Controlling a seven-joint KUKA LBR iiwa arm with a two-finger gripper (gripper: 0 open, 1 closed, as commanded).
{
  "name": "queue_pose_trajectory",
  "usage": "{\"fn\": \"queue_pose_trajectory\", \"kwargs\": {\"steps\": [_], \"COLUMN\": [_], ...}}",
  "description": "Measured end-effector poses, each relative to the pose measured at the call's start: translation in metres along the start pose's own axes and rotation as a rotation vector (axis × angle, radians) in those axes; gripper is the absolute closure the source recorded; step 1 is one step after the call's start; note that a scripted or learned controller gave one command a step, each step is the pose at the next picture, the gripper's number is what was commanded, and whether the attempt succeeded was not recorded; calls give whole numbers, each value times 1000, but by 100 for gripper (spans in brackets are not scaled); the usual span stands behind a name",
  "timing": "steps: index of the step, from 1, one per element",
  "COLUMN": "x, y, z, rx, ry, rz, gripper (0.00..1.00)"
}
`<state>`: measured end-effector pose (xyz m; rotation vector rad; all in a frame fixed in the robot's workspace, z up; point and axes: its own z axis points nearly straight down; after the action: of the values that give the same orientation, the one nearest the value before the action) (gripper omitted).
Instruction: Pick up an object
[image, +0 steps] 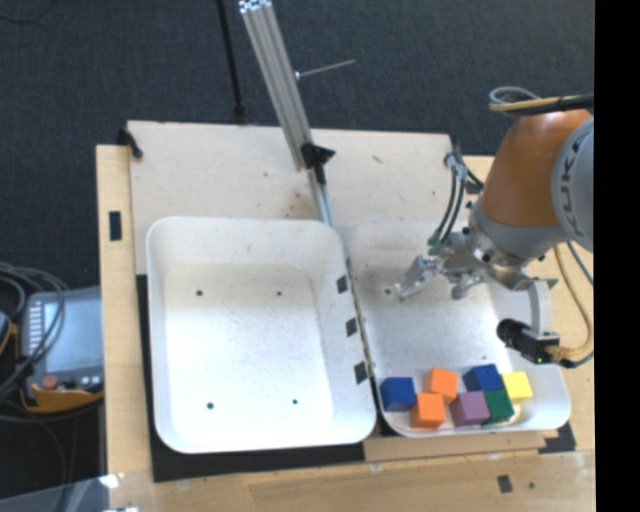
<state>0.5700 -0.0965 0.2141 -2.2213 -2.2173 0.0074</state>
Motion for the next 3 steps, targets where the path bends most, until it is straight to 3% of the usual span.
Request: {"fn": "queue_pose_trajectory", "kwargs": {"steps": [2,3], "x": [-5,-5], "y": [-3,-1], "z": [116,102], "rx": [-2,-11], "ry": [0,1], "rz": [0,8], "gripper": [0,100]}}
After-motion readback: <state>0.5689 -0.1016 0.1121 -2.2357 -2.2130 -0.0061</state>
